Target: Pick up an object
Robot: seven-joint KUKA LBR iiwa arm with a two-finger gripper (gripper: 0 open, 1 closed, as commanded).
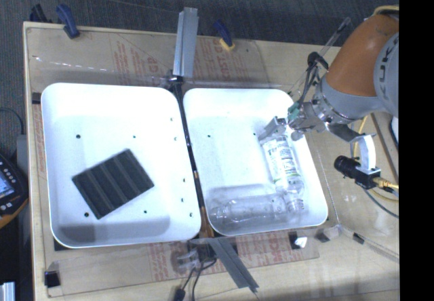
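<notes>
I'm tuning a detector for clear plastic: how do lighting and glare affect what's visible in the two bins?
Camera view: the left bin is bright, near washed out at its upper wall; the dark ribbed pad stands out sharply. In the right bin, the clear bottle along the near wall is faint against white; the labelled bottle reads by its label. The hand looks slightly soft.

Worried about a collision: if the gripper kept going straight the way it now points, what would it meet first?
Probably the labelled bottle in the right bin: the gripper points down-left over its upper end. Height above it is unclear.
</notes>
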